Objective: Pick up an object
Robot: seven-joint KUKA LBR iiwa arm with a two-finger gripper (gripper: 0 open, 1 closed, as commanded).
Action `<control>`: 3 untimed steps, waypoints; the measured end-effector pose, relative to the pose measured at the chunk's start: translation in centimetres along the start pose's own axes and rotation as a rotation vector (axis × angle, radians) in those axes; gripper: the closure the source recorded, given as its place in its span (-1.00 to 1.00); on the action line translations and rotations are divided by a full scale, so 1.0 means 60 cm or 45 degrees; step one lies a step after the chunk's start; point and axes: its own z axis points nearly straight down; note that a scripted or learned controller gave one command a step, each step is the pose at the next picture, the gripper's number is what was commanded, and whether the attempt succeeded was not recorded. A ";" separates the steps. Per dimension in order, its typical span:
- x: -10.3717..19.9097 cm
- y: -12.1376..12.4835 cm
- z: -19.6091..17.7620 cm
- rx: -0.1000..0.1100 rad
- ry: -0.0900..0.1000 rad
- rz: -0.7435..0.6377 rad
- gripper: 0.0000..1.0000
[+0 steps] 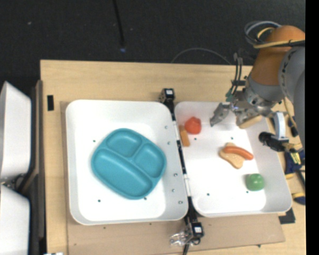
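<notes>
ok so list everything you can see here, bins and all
bench: 1, light wood, under both bins
bins: 2, white, side by side; left bin, right bin
tray: 1, blue with compartments, in the left bin
red ball-like item: 1, red, upper left of the right bin
small stick-like item: 1, orange-brown, just below the red one, by the bin's left wall
hot dog: 1, tan bun with a red sausage, middle of the right bin
green item: 1, green, rounded, lower right of the right bin
arm: 1, grey with an orange band, coming in from the right
claw: 1, dark grey, over the upper part of the right bin
</notes>
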 end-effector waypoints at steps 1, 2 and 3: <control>-0.002 -0.001 0.088 0.001 0.000 0.001 -1.00; -0.004 0.003 0.062 -0.010 -0.002 0.001 1.00; -0.009 0.005 -0.012 -0.011 0.002 0.003 1.00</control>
